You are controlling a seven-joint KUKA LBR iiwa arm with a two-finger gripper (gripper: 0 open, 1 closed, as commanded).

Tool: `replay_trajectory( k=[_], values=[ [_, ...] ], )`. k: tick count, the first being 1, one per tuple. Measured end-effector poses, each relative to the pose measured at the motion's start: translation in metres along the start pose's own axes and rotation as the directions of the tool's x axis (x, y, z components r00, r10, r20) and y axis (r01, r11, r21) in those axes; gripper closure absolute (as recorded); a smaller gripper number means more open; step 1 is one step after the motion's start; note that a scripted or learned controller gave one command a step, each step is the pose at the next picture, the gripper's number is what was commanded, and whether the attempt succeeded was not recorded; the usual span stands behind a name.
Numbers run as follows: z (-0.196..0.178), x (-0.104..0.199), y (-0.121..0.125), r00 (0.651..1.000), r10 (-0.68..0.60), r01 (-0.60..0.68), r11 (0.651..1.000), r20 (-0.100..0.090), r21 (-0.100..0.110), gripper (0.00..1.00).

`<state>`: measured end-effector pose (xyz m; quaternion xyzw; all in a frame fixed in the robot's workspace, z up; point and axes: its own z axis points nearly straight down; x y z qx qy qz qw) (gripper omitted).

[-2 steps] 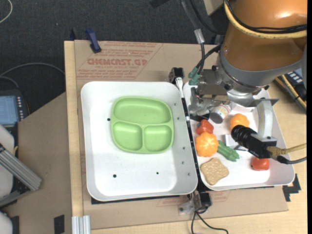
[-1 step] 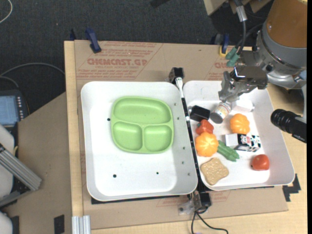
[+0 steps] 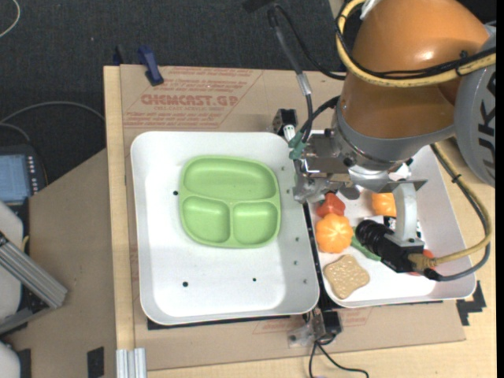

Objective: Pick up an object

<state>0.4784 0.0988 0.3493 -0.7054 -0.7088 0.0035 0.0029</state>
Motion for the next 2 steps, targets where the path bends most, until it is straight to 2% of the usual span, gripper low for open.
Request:
replay_trajectory(
  k=[1,2],
  values=[
    [-0.082,0.034,0.001,1.0,0.0,0.0,1.0,-0.004,-0.018,1.0],
    [0.035,0.052,0.0,1.0,0.004,-0.004,1.0,0.003,0.004,1.0]
  ],
)
